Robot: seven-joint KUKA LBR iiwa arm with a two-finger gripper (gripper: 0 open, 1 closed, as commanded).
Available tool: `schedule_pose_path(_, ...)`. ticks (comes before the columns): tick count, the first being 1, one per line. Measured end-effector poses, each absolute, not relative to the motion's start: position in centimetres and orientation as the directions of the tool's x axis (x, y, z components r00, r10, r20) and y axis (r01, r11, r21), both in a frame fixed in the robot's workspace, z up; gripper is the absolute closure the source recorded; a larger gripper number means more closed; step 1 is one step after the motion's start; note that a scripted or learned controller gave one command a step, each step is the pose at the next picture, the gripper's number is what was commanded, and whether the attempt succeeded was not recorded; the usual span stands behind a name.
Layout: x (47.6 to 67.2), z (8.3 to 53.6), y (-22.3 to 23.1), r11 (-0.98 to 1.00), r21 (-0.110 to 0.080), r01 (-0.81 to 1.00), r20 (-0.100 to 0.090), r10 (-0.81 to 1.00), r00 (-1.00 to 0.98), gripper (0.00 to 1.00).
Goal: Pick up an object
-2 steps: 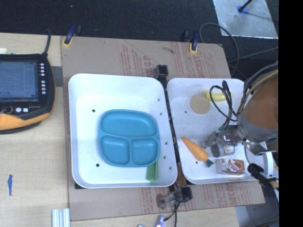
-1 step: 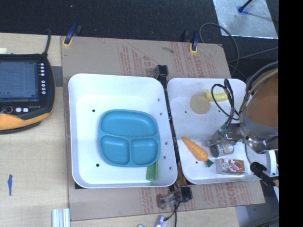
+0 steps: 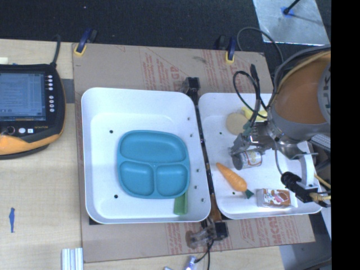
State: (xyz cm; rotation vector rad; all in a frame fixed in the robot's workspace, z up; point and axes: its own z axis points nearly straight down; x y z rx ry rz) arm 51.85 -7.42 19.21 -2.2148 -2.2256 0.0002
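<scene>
Light wood bench [image 3: 39, 207] with a brown cardboard sheet [image 3: 146, 66] clamped on top (blue-and-yellow clips [image 3: 83, 43] at the far edge). Dark carpet floor [image 3: 140, 10] behind. A handheld control tablet [image 3: 28, 108] sits on the bench at left, screen lit. Pale floor patch [image 3: 287, 13] top right.

The grey KUKA arm with its orange band [image 3: 301, 94] reaches in from the right, wrist bent downward. Its two-finger gripper [image 3: 246, 151] hangs low, seemingly pointing left; detail there is blurred.
</scene>
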Motion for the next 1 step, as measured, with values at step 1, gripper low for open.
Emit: schedule_pose_path(1, 53.52, 21.59, -3.42, 0.003, -0.003, 1.0, 0.002, 1.0, -0.003, 1.0)
